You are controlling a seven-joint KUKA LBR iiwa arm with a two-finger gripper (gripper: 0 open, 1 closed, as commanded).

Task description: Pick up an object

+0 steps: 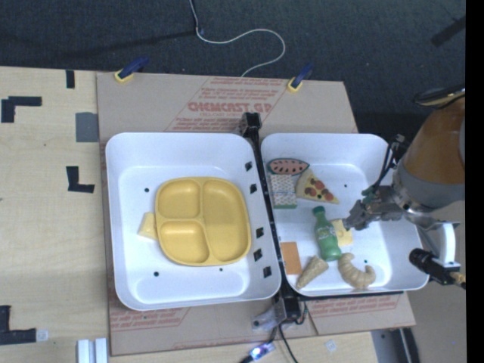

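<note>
The right bin [355, 153] holds a green bottle [326, 235] lying near its middle, a pale yellow block [344, 237] beside the bottle, a pizza slice [316, 188], a watermelon slice [287, 165], an orange cracker [290, 257], a cone [311, 271] and a croissant [357, 271]. My gripper [357, 219] hangs low in the right bin, just right of the bottle and above the yellow block. The arm's wrist covers its fingers from this angle.
The left bin [128, 203] holds a yellow divided plate [203, 221] with a pale yellow wedge [147, 224] tucked under its left edge. Both bins rest on cardboard [219, 104]. A white cable [242, 40] loops behind the bins.
</note>
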